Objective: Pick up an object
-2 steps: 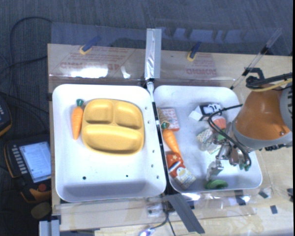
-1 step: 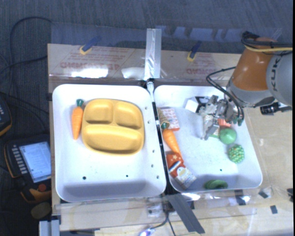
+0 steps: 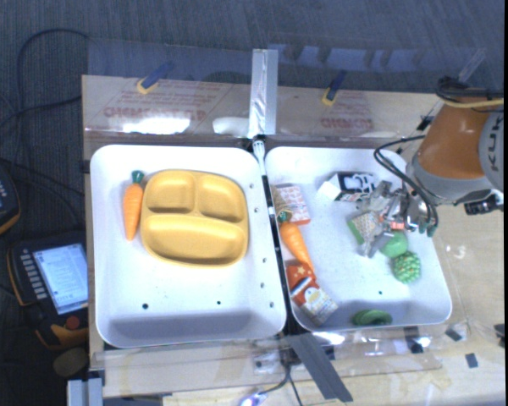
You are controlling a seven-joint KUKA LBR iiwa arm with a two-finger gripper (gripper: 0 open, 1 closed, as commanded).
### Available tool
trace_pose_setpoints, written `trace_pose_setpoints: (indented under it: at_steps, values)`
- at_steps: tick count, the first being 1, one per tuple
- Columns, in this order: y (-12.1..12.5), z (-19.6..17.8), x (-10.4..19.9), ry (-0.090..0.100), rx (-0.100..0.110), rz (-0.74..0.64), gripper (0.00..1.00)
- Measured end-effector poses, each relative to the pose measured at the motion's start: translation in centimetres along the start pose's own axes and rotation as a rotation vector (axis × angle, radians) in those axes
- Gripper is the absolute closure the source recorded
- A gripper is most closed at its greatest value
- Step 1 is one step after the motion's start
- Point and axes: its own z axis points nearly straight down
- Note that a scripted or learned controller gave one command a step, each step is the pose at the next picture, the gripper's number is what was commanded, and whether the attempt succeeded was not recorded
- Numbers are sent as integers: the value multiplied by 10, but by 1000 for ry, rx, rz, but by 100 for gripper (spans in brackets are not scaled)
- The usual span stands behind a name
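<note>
My gripper [image 3: 379, 229] hangs low over the right part of the right bin [image 3: 343, 271], below the grey wrist and orange band. It is right at a green-and-white packet [image 3: 365, 225], and whether it touches the packet cannot be told. A round green piece [image 3: 395, 246] and a bumpy green fruit [image 3: 407, 267] lie just below and to its right. An orange carrot [image 3: 295, 242] lies along the bin's left side. A black-and-white item [image 3: 354, 182] rests near the far wall.
The right bin also holds a snack packet [image 3: 289, 201], a red packet [image 3: 300, 275], another packet [image 3: 318, 304] and a flat green piece [image 3: 372, 317]. The left bin [image 3: 186, 303] carries a yellow divided tray [image 3: 195, 216] and a second carrot [image 3: 133, 209].
</note>
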Motion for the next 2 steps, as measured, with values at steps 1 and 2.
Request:
trace_pose_setpoints:
  at_steps: [1, 2]
  values:
    - [1, -11, -2, -5, 1, -1, 100]
    - [1, -43, -22, 8, -1, 130, 100]
